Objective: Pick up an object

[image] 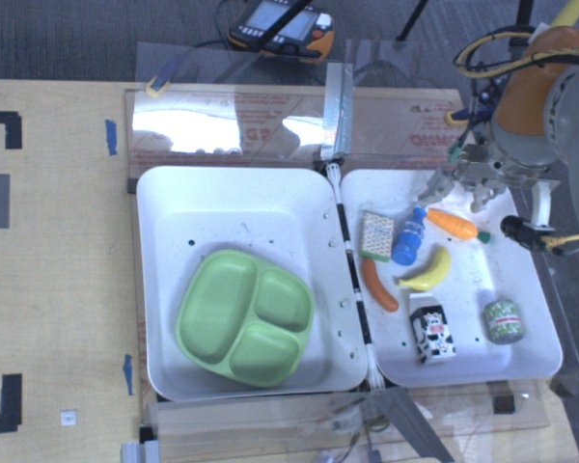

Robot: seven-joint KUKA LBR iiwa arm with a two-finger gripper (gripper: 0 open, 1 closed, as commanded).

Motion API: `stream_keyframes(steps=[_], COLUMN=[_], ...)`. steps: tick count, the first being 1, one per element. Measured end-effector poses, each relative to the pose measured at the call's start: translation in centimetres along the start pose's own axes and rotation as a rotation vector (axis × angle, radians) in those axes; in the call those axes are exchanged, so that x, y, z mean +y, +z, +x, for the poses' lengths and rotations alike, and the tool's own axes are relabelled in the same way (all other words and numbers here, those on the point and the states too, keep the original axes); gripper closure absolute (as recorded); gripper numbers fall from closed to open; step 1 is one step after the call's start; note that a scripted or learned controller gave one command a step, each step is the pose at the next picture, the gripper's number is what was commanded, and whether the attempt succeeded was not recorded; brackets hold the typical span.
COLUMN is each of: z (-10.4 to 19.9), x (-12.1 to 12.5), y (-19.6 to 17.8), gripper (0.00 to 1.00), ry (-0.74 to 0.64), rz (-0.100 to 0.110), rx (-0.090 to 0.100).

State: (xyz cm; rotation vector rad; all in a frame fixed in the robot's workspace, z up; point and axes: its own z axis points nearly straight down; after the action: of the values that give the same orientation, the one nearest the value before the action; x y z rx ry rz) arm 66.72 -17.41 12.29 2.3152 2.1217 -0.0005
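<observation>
The carrot [453, 225] lies at about one o'clock in the right bin [531, 355], above the banana [427, 271] and beside the blue bottle [408, 238]. The gripper [466, 183] hangs just above it, fingers spread apart and holding nothing. This looks like the approach; next it must descend and close.

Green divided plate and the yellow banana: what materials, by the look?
Green divided plate: likely moulded plastic, matte; even colour, soft rounded ridges between three compartments, no sharp glare. Yellow banana: probably plastic or rubber toy; uniform bright yellow, smooth skin with a faint sheen. Hard or soft, the view leaves open.
</observation>
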Motion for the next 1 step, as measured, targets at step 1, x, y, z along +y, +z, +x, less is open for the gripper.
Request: stream_keyframes(steps=[1], z=[-2.94], x=[-3.40], y=[3.51], gripper=[0.00], ry=[0.040], rz=[-0.003], rx=[0.010])
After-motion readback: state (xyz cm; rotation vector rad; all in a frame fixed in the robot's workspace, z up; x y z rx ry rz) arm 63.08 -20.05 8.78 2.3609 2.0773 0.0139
